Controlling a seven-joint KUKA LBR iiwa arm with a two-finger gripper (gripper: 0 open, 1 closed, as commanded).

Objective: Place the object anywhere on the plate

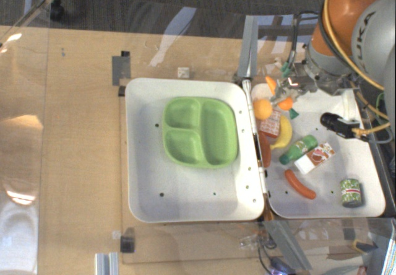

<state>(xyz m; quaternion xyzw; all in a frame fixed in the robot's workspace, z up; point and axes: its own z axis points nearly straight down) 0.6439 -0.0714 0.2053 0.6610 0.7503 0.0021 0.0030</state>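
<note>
From above, the green plate [201, 132], with three compartments, lies flat in the left white bin [142, 193], nearer that bin's far side, with nothing resting on it. To the plate's right, across the rims where the two bins meet, the right white bin [365, 205] holds a cluster of toy foods: an orange ball [262, 108] just right of the plate's upper corner, a yellow banana [284, 134] beside it, a green bottle [298, 149] and a small red-and-white carton [316, 157] further right, a red sausage [300, 184] below them, and a small green can [351, 193] farthest from the plate. The gripper [286, 91] hangs over the far corner of that cluster, right of the plate and just above the orange ball; whether its fingers are open or closed cannot be told here
</note>
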